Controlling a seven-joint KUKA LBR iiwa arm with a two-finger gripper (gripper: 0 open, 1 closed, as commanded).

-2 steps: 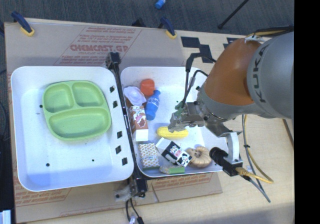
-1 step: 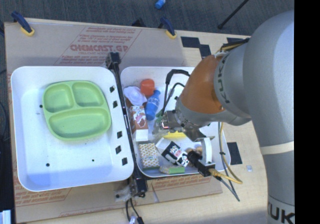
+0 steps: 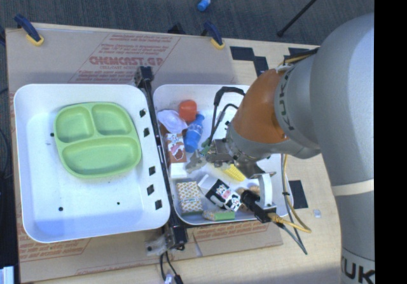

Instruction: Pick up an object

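**Operator:** Objects for picking lie all in the right bin (image 3: 166, 95), mixed together. I take the blue bottle (image 3: 193, 131) as my landmark. It stands near the middle of the pile, its long axis running from upper right to lower left.

**Colleague:** Where is the gripper (image 3: 206, 157) from it?

**Operator:** Just below and to the right of the bottle, low over the clutter. The orange cap (image 3: 187, 110) is above the bottle, the small red packet (image 3: 175, 146) is to its left. So the bottle lies up and left from the hand.

**Colleague:** Does it hold something?

**Operator:** I cannot tell; the wrist hides the tips. I think it is reaching down, nothing is lifted yet. The left bin (image 3: 28, 168) with the green plate (image 3: 96, 139) is well apart.
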